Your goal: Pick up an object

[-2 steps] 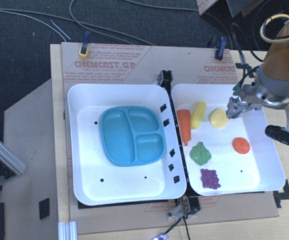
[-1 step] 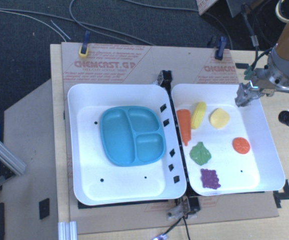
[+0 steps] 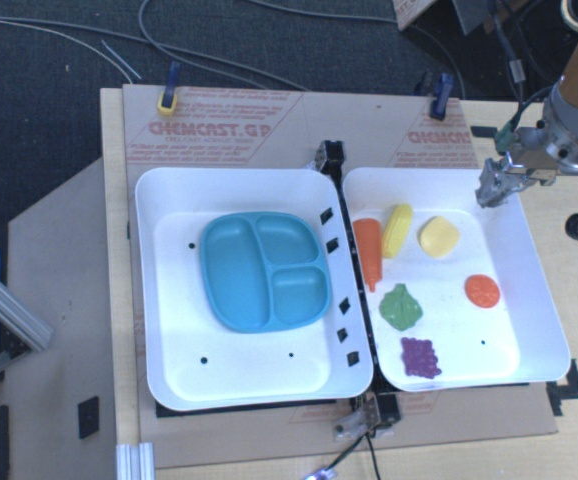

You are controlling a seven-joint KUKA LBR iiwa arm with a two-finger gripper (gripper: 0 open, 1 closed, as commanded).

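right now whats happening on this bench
A grey robot arm's gripper hovers above the top right rim of the right white bin, carrying nothing. That bin holds toy foods: orange carrot, yellow corn cob, yellow lemon, green broccoli, purple grapes, orange-red slice. The left white bin holds a blue divided plate.

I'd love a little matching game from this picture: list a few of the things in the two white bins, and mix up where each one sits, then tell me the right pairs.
Things:
1. blue plastic divided plate
2. orange toy carrot
3. purple toy grape bunch
4. round red-orange toy slice

Places:
A. right bin, nearest corner of the group, below the green toy
B. left bin, middle
C. right bin, right-hand side, apart from the rest
D. right bin, along the divider next to the left bin

Pairs: 1-B, 2-D, 3-A, 4-C
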